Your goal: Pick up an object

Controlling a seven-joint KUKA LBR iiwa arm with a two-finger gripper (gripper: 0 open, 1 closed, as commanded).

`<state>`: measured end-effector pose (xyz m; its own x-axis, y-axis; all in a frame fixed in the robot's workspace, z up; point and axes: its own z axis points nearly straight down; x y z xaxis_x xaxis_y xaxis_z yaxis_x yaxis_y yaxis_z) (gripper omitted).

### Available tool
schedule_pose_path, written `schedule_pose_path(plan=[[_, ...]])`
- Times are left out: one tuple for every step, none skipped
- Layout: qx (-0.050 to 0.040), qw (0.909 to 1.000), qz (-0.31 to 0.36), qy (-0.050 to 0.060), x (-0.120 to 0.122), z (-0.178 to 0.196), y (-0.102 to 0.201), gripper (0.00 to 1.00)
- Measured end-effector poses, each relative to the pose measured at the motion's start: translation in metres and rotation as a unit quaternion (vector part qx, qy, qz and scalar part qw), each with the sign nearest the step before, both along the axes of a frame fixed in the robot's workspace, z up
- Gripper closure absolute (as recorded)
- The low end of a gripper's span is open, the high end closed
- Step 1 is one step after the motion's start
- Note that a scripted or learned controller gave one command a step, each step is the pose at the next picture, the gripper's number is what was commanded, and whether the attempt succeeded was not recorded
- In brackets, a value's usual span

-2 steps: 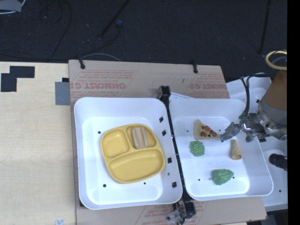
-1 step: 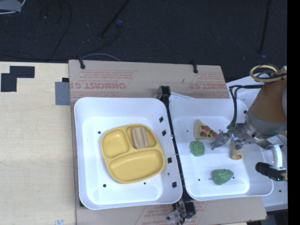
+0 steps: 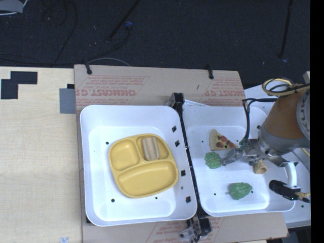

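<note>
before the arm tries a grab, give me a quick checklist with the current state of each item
1. Gripper over the right bin: ok, it sits between the pizza slice toy and the green broccoli-like toy.
2. Something between the fingers: cannot tell, the tips are too small and cluttered.
3. Targets in the right bin: ok, the pizza slice, the broccoli-like toy and a green leafy toy lie apart from each other.
4. Nearest target: ok, the broccoli-like toy lies just left of the gripper.
5. Yellow divided plate out of the way: ok, it rests in the left bin.
</note>
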<state>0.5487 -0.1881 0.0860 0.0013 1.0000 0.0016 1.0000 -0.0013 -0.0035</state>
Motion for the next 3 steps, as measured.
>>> schedule_pose_path(plan=[[-0.0002,1.0000,-0.001,0.000,0.000,0.012,-0.001,1.00],[-0.0014,1.0000,-0.002,-0.003,0.000,0.072,-0.009,1.00],[-0.0013,1.0000,0.001,-0.003,0.007,0.119,-0.015,1.00]])
